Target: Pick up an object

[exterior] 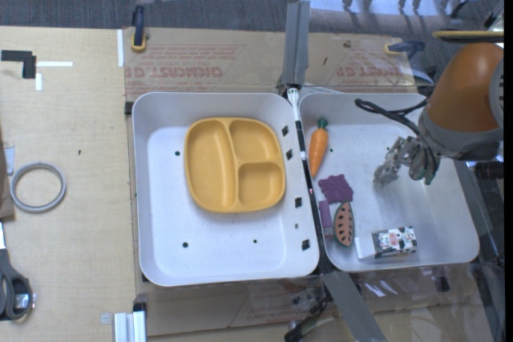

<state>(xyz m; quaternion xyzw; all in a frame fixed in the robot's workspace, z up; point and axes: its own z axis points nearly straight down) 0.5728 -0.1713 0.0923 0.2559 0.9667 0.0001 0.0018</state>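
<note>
In the right bin [449, 248] lie a toy carrot [318, 148] against the left wall, a purple grape bunch [336, 188] below it, a watermelon slice [344, 223] and a small white box [392, 241] near the front. My gripper [390, 169] hangs over the bin's middle right, pointing left, right of the grapes and above the box. Nothing shows between its fingers.
The left bin [160, 252] holds a yellow divided plate [236, 164]. A divider bar [296, 44] stands behind the bins. On the wooden bench at the left lie a grey ring [35, 187] and scissors [14, 294].
</note>
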